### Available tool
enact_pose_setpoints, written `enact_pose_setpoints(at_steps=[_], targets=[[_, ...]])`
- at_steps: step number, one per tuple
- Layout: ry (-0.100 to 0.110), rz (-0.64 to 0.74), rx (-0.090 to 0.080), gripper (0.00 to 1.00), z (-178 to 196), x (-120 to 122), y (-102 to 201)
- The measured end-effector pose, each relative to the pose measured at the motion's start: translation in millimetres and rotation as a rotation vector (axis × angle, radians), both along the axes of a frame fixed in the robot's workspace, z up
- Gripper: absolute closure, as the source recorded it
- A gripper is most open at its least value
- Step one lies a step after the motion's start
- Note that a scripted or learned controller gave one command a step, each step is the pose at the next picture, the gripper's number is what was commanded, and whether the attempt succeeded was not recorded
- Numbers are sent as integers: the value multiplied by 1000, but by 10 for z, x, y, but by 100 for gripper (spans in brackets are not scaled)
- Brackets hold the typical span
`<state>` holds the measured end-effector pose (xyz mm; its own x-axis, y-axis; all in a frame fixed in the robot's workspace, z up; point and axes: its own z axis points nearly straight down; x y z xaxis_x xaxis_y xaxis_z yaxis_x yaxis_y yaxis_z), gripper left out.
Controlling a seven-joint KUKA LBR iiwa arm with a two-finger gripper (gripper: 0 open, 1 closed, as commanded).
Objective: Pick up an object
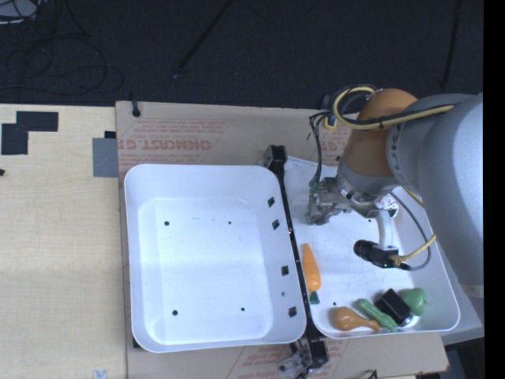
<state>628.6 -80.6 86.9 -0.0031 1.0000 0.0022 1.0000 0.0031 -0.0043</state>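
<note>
My gripper [319,212] hangs low over the back of the right bin [442,290], below the orange band of the arm. Its fingers point down at the bin floor; I see nothing between them. An orange carrot-shaped object [311,268] lies along the right bin's left wall, a little in front of the gripper. At the bin's front sit a tan pear-shaped object [353,318], a green object [377,313], a black block [392,306] and a round green object [413,298].
The left bin [142,212] stands beside the right one, joined by a black clamp strip [290,235]. A black cable plug [372,252] with a yellow wire hangs off the arm over the right bin. Cardboard lies beneath both bins.
</note>
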Motion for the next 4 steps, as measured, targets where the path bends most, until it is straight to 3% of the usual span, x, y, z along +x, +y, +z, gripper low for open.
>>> enact_pose_setpoints(at_steps=[3,4], targets=[[4,-5,0,100,295,-5,-48],[-2,2,1,100,1060,-372,697]])
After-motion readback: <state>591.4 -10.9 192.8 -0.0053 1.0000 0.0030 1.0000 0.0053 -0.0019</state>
